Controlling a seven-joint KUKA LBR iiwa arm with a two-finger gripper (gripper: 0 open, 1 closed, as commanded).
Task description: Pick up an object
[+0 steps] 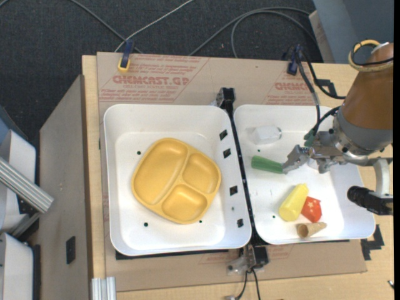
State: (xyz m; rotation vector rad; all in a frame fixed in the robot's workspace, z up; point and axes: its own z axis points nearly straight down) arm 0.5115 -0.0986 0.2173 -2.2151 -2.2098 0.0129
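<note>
The arm (370, 92) enters from the right edge of the frame, its orange band filling the upper right and the grey wrist sitting just below it at mid-right. From the wrist the gripper (294, 161) reaches leftward and slightly down, toward the centre-right of the frame. Its tip looks narrow, though the slanted view blurs its detail.

Red printing reading "CHEMCAST G.P" (152, 79) ran across the brown paper covering the counter (187, 67), behind the left bin. A second red "CHEMCAST" print (286, 85) sat behind the right bin, partly hidden by cables.
</note>
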